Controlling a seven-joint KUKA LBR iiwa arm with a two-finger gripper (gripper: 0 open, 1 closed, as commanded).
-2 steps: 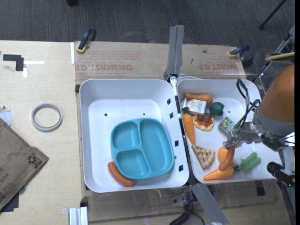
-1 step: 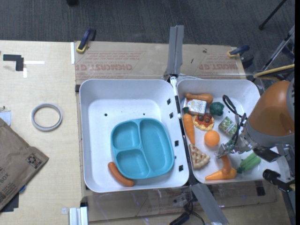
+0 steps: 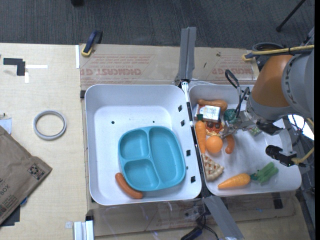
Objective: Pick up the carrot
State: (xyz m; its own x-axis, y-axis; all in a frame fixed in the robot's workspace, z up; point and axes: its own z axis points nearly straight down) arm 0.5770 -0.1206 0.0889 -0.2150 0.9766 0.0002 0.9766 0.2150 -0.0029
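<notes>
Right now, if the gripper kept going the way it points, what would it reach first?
The gripper points left and down into the right bin. Likely first: the round orange fruit or the small red toy beside it; depth is unclear.

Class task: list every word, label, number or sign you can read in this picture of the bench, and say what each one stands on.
"BOX": on the brown cardboard box at the left edge.
Red print, mirrored and too blurred to read: on the cardboard sheet behind the bins.
Label, too small to read: on the small package in the right bin.
Nothing else is readable.
</notes>
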